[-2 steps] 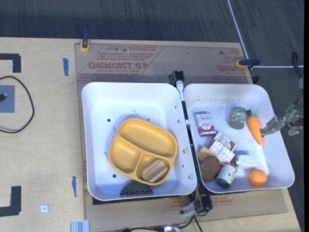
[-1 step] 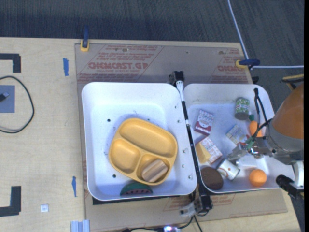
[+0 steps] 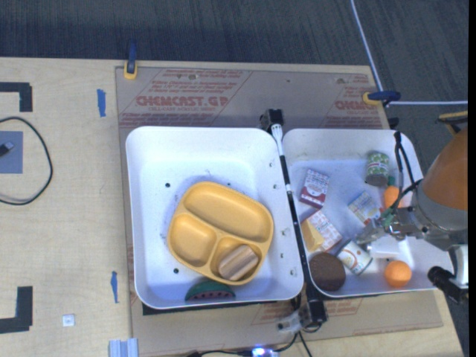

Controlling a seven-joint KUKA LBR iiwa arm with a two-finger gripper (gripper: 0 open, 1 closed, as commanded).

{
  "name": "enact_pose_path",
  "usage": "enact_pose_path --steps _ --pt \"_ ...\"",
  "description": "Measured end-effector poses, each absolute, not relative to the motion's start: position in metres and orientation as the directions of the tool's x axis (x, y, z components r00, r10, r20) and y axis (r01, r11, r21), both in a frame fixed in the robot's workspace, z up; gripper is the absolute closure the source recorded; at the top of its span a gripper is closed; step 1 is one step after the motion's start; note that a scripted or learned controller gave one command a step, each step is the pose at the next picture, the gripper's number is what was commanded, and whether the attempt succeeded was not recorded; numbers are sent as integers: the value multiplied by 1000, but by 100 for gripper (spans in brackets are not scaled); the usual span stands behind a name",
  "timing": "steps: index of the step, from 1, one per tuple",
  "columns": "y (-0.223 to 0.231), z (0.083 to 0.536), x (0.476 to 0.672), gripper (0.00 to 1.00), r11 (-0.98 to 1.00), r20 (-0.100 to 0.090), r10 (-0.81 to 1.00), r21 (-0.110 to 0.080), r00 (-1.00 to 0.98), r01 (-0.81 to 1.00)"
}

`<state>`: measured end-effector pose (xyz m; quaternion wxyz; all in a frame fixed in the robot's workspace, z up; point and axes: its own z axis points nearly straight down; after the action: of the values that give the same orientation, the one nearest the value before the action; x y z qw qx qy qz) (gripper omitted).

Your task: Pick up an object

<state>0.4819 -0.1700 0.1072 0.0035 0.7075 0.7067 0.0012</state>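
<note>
- My claw (image 3: 375, 229) is low in the right bin (image 3: 338, 141), near its right wall, because that is where the loose items are. I can't tell how it stands: the wrist hardware covers the tip from this angle.
- I see nothing held. No object is visibly caught at the tip, so I judge the pick as not yet made.
- Landmark: the orange ball (image 3: 398, 273) in the right bin's near-right corner. My claw sits just up and left of it.
- Closest candidates: a small jar (image 3: 355, 259) lying on its side just left of the ball, almost under my tip; a pale blue packet (image 3: 363, 205) further up-left.
- Further left of the ball: a brown round thing (image 3: 326, 271) at the bin's near edge, a yellow block (image 3: 315, 236) above that, and a red-and-white carton (image 3: 314, 187) up beyond.
- Well above the ball: a green-labelled can (image 3: 378, 167) near the far right wall, with a small orange piece (image 3: 391, 196) below it.
- The clutter is tight here, so a straight descent likely lands between the items. The jar may roll.
- The left bin (image 3: 149, 199) holds a yellow divided tray (image 3: 216, 214) with a tan roll (image 3: 238, 262) in one compartment, and a watermelon slice toy (image 3: 210, 291) at the near rim. All are well apart from the ball, not my target area.
- Both bins sit on cardboard on the bench (image 3: 59, 236).
</note>
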Motion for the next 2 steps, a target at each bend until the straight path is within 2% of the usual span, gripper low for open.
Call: enact_pose_path --steps 1,2 --pt "-99 178 480 100 2 0 1000 2 -2 1000" --pt "-22 194 481 100 2 0 1000 4 -2 1000"
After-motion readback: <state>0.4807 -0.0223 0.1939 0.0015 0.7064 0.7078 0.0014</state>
